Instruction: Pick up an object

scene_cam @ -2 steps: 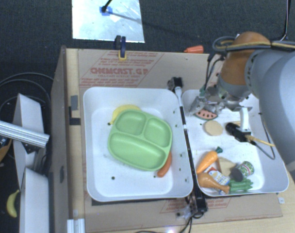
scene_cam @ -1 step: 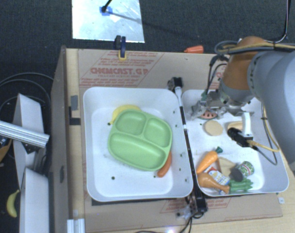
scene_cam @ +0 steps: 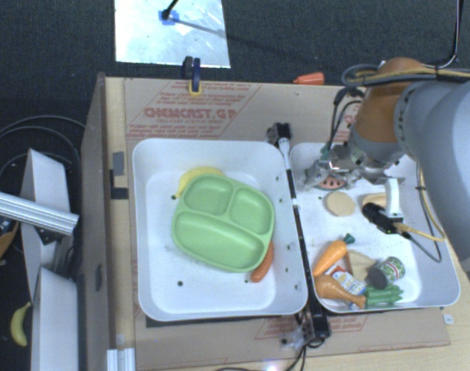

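Observation:
My gripper (scene_cam: 333,168) is down in the far left part of the right bin (scene_cam: 444,280), right over a small red and pale piece (scene_cam: 335,182); whether it touches the piece is unclear. Just in front of it lies a round tan biscuit (scene_cam: 341,203). Nearer the front are an orange carrot (scene_cam: 330,257), a chicken drumstick (scene_cam: 338,285), a small can (scene_cam: 390,269), a beige wedge (scene_cam: 362,262) and a green toy (scene_cam: 383,297).
The left bin (scene_cam: 158,284) holds a green divided tray (scene_cam: 223,222), tilted over a yellow thing (scene_cam: 195,177), with an orange sausage (scene_cam: 263,268) at its front right corner. A black divider rail (scene_cam: 294,207) runs between the bins. The arm (scene_cam: 436,122) covers the right bin's far right.

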Robot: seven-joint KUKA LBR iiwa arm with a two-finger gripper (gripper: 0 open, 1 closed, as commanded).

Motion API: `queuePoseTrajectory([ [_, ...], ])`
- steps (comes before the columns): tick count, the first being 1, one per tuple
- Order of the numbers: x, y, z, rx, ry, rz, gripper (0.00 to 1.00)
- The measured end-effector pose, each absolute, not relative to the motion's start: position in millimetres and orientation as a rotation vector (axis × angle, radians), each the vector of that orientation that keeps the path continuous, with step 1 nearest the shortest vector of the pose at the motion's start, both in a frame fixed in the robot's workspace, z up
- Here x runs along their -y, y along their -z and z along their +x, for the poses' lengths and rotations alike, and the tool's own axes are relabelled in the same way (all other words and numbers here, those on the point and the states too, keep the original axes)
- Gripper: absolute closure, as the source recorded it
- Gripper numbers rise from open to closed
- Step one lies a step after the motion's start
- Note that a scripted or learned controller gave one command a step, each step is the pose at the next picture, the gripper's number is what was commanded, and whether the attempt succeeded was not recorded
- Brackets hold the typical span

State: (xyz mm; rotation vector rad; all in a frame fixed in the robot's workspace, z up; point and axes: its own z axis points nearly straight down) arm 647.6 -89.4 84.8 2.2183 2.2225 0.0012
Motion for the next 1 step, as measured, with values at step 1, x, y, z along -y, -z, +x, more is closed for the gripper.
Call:
queuePoseTrajectory([
  [1,95.9,-85.4,668.1,-2.224,-0.005,2.214,0.00],
])
